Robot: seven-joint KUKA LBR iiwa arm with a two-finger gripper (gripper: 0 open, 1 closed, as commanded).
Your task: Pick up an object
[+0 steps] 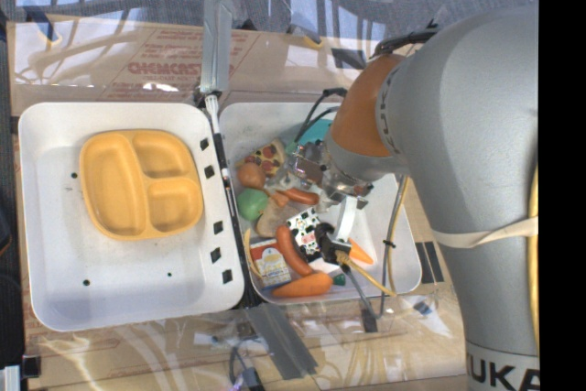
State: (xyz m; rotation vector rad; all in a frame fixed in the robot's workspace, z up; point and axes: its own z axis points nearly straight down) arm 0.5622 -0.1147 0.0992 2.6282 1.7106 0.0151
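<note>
**Pincer down in the pile, nothing seen lifted**

The pincer [309, 171] sits low in the right bin [256, 124] among toy food. The wrist hides it, so I cannot tell whether it is open or has hold of anything. Touching or just beside it lies a red sausage [298, 195], the likeliest object to pick. A green ball [252, 204] is near, to its left. A carrot [302, 287] lies further off. Farthest away is the yellow tray [137, 183] in the left bin [55, 288]. By my judgement the reach is made, and a confirmed grip and lift remain.
</note>
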